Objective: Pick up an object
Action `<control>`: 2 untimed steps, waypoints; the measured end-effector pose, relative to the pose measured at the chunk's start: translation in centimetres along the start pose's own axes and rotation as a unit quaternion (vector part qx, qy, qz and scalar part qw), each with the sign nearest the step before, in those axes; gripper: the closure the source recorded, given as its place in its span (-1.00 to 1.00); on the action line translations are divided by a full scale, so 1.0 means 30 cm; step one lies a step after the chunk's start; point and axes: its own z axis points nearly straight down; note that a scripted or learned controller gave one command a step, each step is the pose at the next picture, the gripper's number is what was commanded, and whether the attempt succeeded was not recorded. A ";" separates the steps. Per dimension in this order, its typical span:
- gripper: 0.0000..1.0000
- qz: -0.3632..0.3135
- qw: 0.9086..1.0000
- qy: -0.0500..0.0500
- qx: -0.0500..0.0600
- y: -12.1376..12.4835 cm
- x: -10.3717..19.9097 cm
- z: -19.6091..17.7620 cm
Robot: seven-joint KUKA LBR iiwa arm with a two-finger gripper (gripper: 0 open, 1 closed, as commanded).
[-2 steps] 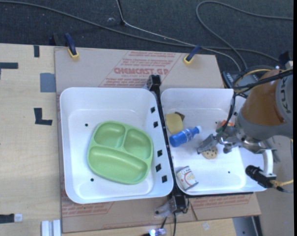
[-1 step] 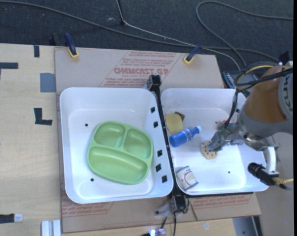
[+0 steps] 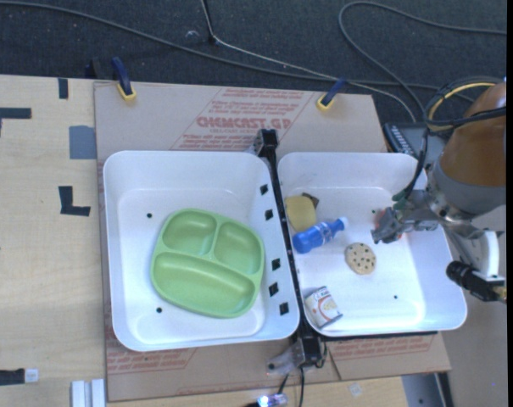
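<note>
The right bin holds a yellow sponge-like block, a blue bottle lying on its side, a round cookie and a small white carton near the front edge. My gripper hangs low over the right part of this bin, just up and right of the cookie. Its dark fingers are too small and shadowed to read. Nothing shows between them.
A green divided plate lies in the left bin. A black divider with clips runs between the bins. The grey arm with its orange band comes in over the right bin's right rim. Cables lie on the dark floor behind.
</note>
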 end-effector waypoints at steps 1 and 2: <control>1.00 0.000 1.000 0.001 0.002 0.001 0.001 -0.011; 1.00 -0.002 1.000 0.002 0.002 0.006 0.194 -0.041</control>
